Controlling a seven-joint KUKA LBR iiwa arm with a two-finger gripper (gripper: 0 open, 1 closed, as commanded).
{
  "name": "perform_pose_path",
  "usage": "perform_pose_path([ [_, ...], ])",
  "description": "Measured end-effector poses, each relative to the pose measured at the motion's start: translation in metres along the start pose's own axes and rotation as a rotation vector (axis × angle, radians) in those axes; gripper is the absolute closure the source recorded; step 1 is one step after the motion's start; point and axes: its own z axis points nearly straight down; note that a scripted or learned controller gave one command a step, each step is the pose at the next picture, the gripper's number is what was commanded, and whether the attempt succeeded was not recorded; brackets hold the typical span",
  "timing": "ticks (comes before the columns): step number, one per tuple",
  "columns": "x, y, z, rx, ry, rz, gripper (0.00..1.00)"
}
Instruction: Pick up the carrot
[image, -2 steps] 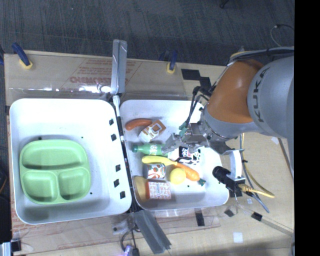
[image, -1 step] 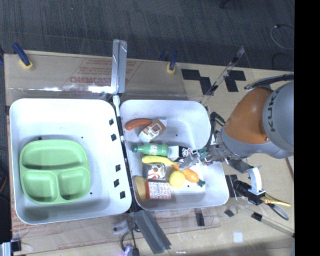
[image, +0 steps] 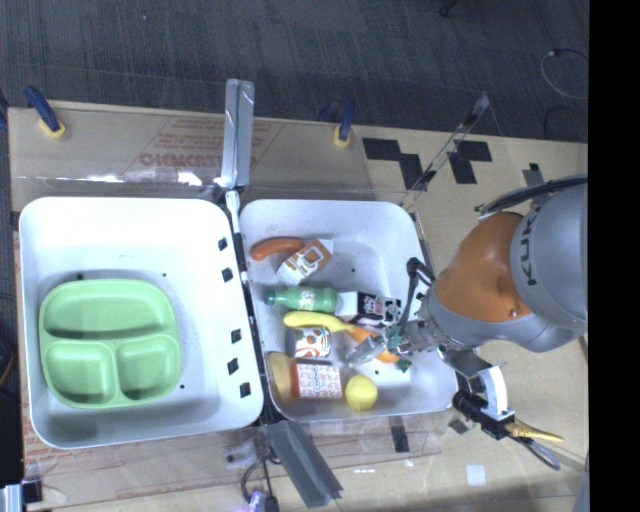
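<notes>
Carrot (image: 372, 351), small and orange, lies low in the right-hand white bin (image: 385, 215), near that bin's front right corner. Only a short stretch of it shows, and it appears to lie roughly left to right across the picture, though its exact long axis is hard to judge because other things crowd it. Just beside its right end sits the gripper (image: 402, 343), reaching down from the grey arm with its orange band (image: 478, 280) that enters from the right; a touch of green shows at the gripper's tip. So the carrot lies immediately to the left of the gripper, close enough that they may be touching, but I cannot tell whether they are. I also cannot tell how the gripper is set or whether it has hold of anything, since the area is small and cluttered. Around the carrot: a yellow banana (image: 312, 321) just to its upper left, a green bottle (image: 303, 298) beyond that, a white can with an orange label (image: 312, 343) to its left, a yellow lemon (image: 361, 392) toward the front, and a jar with a red label (image: 305, 380) beside the lemon. Farther back lie a red sausage (image: 275, 247) and a small carton (image: 305, 262). The left bin (image: 30, 240) holds a green divided tray (image: 110, 355). Both bins rest on the counter (image: 120, 135).
</notes>
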Motion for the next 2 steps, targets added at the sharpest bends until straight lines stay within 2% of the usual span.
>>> perform_pose_path([
  [1, 0.0076, 0.0136, -0.0139, 0.0, -0.001, -0.094, 0.0],
  [2, 0.008, 0.0131, -0.022, 0.004, -0.001, -0.099, 1.0],
])
